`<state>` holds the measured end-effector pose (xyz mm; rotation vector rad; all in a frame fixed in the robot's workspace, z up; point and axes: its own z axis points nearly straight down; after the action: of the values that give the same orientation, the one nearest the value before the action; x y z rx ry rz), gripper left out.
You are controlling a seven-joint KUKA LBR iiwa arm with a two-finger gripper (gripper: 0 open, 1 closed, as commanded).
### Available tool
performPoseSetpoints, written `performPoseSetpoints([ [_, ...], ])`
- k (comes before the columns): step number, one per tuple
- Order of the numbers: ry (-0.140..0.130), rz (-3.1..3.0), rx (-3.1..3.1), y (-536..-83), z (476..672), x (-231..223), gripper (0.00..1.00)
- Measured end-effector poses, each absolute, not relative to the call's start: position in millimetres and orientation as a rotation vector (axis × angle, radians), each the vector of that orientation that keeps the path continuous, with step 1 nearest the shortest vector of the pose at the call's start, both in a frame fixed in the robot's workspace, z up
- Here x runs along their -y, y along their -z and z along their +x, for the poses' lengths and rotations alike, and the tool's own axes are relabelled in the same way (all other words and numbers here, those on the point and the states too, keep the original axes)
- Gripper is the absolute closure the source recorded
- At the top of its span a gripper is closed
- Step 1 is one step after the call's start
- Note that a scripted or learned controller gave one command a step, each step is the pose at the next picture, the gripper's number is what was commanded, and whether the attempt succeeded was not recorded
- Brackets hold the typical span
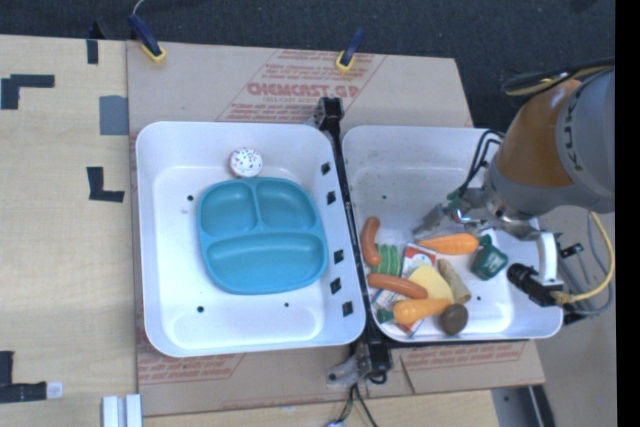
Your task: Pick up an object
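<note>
You see the arm reaching in from the right over the right bin, its orange band above the wrist. The gripper sits low over the bin's right half, just above an orange carrot that lies flat, pointing left and right. You cannot tell how far the fingers are parted, and nothing shows clearly between them.

Most of the pile lies in the near part of that bin: a sausage standing near the divider, a second sausage below it, a green piece between them, a yellow wedge, another small carrot, a brown round piece and a dark green item just right of the carrot.

In the left bin you have a blue divided plate and, just beyond it, a small white speckled ball.
</note>
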<state>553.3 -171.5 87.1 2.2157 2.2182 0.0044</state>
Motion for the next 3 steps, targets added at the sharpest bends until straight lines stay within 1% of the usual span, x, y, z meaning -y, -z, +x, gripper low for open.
performPoseSetpoints([
  [1,0.001,2.220,-2.222,-94.4,619.2,222.4,0.00],
  [2,-0.002,2.220,-2.222,-86.3,524.6,150.3,0.00],
  [3,0.000,2.218,-2.220,-274.3,589.6,193.8,0.00],
])
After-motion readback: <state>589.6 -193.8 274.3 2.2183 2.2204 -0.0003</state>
